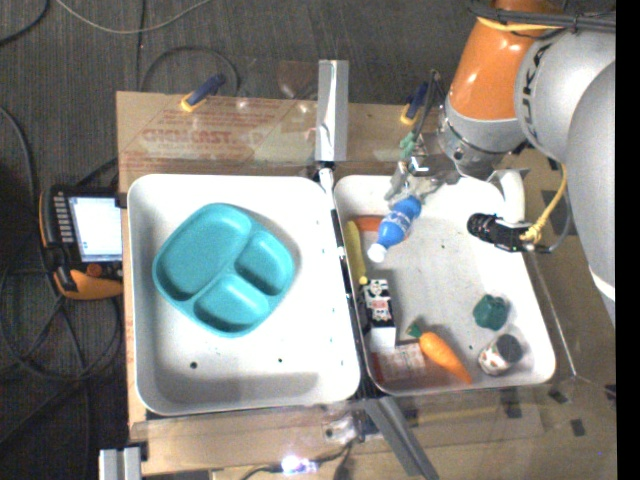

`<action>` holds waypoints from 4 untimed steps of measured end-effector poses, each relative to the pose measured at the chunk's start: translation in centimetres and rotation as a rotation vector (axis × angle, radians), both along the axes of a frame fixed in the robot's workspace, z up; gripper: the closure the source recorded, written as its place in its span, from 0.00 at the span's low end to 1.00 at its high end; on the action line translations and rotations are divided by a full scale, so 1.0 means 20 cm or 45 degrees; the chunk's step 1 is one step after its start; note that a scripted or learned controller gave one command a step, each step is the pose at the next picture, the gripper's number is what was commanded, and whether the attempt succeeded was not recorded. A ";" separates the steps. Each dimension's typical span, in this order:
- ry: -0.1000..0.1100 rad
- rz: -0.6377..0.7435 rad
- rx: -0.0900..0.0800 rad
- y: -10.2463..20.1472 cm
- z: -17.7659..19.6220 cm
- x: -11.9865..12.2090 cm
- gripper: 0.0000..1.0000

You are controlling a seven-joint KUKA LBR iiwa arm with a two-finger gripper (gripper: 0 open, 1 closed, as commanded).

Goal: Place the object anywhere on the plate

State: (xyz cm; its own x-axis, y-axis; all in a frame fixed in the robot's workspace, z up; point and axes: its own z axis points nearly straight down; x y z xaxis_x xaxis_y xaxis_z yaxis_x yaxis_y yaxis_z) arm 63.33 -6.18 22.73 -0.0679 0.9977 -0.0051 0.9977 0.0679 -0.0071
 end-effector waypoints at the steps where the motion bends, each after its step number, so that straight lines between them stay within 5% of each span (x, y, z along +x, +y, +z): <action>1: 0.003 -0.011 0.005 0.34 -0.23 -0.01 1.00; 2: 0.002 0.579 0.011 0.65 -0.24 -0.08 1.00; 3: 0.002 0.244 0.007 1.08 -0.16 -0.13 1.00; 4: 0.002 0.244 0.007 1.08 -0.16 -0.13 0.00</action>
